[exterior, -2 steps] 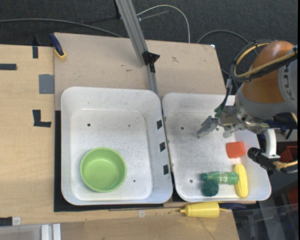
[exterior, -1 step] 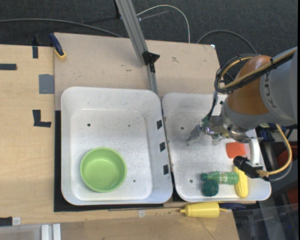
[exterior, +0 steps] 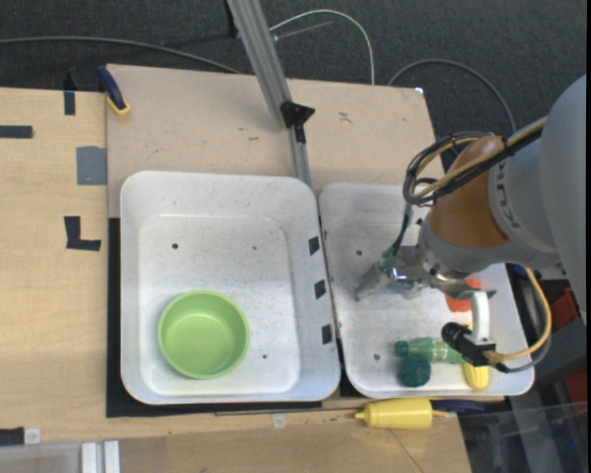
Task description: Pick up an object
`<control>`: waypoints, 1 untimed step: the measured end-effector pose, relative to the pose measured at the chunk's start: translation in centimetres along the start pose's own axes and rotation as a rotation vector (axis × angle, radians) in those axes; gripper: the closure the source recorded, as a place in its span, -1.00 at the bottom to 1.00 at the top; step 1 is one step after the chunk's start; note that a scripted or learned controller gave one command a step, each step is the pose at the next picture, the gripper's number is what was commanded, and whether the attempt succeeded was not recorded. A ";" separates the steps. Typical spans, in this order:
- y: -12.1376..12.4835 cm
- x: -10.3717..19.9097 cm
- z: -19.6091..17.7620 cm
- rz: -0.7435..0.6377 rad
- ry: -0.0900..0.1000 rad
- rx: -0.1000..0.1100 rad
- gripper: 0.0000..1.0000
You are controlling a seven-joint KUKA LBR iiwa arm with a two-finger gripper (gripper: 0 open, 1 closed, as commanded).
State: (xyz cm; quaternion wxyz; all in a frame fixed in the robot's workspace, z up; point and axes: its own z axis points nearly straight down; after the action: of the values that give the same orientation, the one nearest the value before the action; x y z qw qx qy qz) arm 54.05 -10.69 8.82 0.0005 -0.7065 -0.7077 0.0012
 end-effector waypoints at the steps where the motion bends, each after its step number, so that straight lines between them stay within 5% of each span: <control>1: 0.0 0.0 -1.1 -0.001 0.001 0.002 1.00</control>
State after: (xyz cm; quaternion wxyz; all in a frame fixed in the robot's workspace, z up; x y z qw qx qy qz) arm 54.03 -10.64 9.97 0.0017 -0.7062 -0.7080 0.0014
